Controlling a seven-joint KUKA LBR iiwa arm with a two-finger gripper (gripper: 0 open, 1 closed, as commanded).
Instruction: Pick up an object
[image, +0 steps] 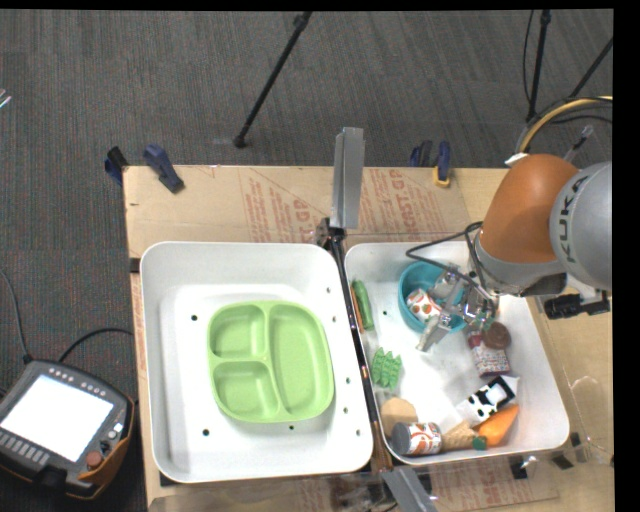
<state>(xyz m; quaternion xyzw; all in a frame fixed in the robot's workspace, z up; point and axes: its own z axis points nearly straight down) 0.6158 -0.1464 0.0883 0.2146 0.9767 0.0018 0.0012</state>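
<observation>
Pincer (452, 312) over one teal bowl (413, 290), finger state unclear; one green tray (270, 361), two cans (417, 438).

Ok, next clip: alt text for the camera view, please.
A grey and orange robot arm reaches into the right bin, its gripper over a blue bowl among small toys. The left bin holds a green divided plate.

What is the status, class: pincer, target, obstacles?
Pincer low in right bin, beside blue bowl. Nothing seen gripped. Toys crowd near corner; carrot untouched.
</observation>
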